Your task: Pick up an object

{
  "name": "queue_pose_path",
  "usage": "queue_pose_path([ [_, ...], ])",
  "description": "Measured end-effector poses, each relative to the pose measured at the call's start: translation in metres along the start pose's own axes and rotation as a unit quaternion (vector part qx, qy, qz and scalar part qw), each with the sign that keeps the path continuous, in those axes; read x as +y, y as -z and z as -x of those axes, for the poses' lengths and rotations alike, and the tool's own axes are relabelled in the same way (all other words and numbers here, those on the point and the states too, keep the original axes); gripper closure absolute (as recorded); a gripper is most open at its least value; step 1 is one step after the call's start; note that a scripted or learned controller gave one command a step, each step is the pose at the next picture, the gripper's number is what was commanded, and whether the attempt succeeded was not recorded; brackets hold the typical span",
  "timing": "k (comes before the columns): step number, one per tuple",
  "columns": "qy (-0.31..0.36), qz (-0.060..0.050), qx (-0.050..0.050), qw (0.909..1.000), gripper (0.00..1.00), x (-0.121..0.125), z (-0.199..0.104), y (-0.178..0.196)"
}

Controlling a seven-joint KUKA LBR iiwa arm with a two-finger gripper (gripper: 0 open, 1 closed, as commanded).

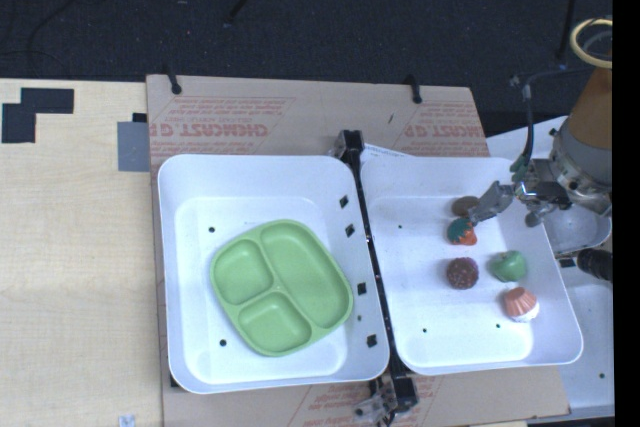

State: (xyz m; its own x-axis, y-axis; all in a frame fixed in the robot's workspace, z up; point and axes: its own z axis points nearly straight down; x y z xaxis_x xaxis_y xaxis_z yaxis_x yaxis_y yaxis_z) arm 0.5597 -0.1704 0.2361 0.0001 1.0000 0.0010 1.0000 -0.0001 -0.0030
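Several small objects lie in the right bin: a brown piece, a teal and orange toy, a dark red ball, a green lump and a pink and orange cupcake-like toy. My gripper hovers over the upper right part of this bin, reaching in from the right. Its fingers are spread open, with nothing between them. The left fingertip sits just right of the brown piece and above the teal toy.
The left bin holds a green divided plate. A black divider separates the two bins. The grey arm with its orange band rises at the right edge. Bare wooden bench lies to the left.
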Motion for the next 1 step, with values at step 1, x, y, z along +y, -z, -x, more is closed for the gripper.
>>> queue_pose_path([
  [1, 0.001, -0.002, 0.001, 1.0, 0.0, 0.0056, -0.0086, -0.0572],
])
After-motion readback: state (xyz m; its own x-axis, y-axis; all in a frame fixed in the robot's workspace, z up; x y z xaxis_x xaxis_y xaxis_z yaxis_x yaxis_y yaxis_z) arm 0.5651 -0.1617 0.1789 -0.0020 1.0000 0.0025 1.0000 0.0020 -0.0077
